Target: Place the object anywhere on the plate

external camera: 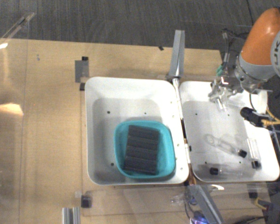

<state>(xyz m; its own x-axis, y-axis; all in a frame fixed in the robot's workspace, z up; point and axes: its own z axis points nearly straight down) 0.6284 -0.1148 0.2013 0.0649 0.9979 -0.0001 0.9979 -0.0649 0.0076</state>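
Bench: pale wood-look board with a soft sheen; bins: smooth, slightly glossy white plastic. Plate: smooth teal plastic, bearing a matt, dark grey ribbed block. Gripper: bright bare metal; arm band: glossy orange.

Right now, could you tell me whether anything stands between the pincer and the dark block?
Only the bins' adjoining rims: the pincer is over the right bin, while the dark block already lies on the teal plate in the left bin.
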